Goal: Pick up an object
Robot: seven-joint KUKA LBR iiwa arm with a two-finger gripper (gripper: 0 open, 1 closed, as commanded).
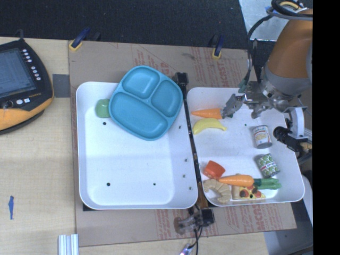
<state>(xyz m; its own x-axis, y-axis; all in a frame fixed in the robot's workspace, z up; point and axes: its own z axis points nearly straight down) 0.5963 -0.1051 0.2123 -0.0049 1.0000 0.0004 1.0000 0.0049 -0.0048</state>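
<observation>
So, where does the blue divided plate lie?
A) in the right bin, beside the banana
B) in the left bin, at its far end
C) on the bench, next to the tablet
B: the blue divided plate rests at the far end of the left bin, partly covering a green object.

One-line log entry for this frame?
tool: over right bin, beside toy carrot | grasp: none seen | banana: in bin | blue divided plate: left bin

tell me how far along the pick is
Done: the gripper is over the right bin, beside the carrot and banana. In hand: nothing visible between its fingers. Left: closing on an object and lifting it; all toys lie in the bin.
</observation>
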